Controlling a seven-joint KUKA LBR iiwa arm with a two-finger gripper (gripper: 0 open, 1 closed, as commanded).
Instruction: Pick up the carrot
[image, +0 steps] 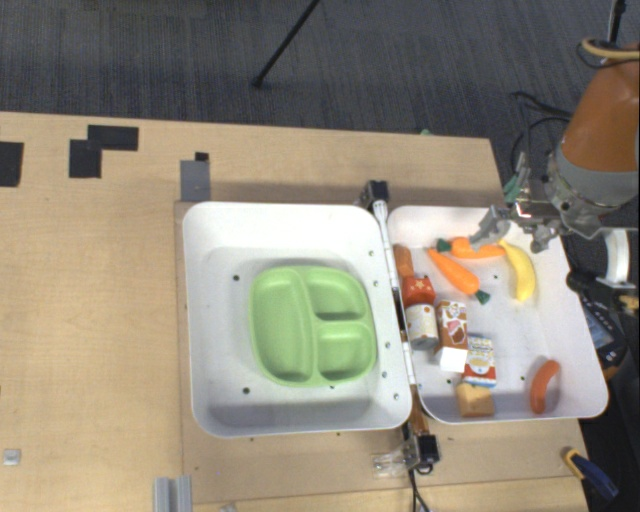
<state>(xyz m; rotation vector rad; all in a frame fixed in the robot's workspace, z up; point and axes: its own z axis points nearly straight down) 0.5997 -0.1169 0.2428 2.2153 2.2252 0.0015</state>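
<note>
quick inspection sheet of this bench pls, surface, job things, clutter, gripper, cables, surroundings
surface: tan wooden bench bearing two shallow white bins side by side
job's things: two orange carrots, one beside another, in the right bin
clutter: green divided plate in left bin; yellow banana, small food packets, orange sausage in right bin
grippers: metal two-finger gripper above the upper carrot
cables: black cable behind the arm
surroundings: dark carpet

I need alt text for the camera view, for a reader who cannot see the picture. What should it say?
A grey and orange robot arm's claw hovers over the right white bin, close above two carrots and a banana among small toy foods. The left white bin holds a green divided plate.
</note>
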